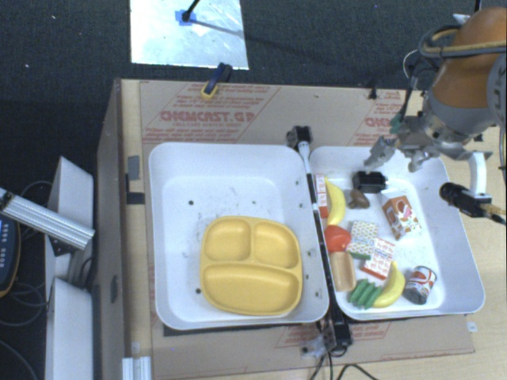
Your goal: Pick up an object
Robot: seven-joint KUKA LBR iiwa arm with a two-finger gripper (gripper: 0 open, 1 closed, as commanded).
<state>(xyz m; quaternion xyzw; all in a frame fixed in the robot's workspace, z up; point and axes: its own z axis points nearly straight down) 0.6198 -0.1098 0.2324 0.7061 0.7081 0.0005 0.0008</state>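
Gripper (398,150) hangs spread and empty at the right bin's (467,279) 12 o'clock; nearest target, a dark block (369,181) just below, looks light, rigid, best pinched across its short sides.

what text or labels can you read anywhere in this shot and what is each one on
"CHEMCAST GP": red print on the brown protective sheet behind the left bin; the smaller red lines around it are too blurred to read.
The same print, cut off, recurs near the gripper.
Print on the small food packets in the right bin: too small to read.
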